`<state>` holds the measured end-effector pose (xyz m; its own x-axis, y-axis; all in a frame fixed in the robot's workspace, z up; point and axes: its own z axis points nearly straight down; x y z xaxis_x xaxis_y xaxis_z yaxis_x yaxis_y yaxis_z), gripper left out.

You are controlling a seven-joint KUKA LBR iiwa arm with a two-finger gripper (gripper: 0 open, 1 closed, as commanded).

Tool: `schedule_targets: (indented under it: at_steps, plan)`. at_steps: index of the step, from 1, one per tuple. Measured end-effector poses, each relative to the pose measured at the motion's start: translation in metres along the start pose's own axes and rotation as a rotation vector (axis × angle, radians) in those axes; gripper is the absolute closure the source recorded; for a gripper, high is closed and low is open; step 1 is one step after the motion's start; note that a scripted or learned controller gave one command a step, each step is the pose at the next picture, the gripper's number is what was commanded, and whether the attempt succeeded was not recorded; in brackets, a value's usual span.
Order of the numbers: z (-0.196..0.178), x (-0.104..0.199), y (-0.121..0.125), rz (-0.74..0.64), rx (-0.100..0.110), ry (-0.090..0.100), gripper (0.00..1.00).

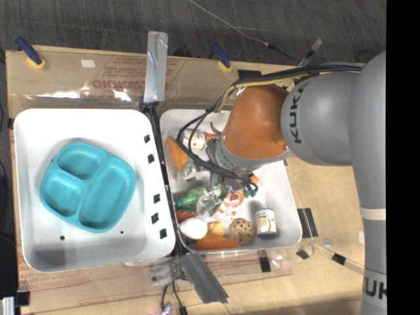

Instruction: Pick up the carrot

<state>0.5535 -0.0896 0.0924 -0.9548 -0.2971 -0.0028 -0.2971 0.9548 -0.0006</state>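
Robotics lab setup: grey KUKA-branded industrial arm with orange band (328,120) at frame right, two shallow white plastic bins (26,195) on a cardboard-covered bench (315,176), blue clamps (29,52) along top edge, dark carpet floor (79,8) across the top.

A grey KUKA arm (341,120), its smooth rounded casing bearing the maker's name in dark letters, shows a broad orange band (257,123) above the wrist, black cables (262,77) looping over it and a pale ring round one grey segment.
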Motion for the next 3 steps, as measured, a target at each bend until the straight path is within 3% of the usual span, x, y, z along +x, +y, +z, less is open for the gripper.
schedule_targets:
  at_steps: [2,3]
  plan:
    - [0.000,0.000,0.000,0.000,0.000,0.000,0.00]
    - [-0.001,-0.026,-0.009,0.248,-0.008,0.023,0.00]
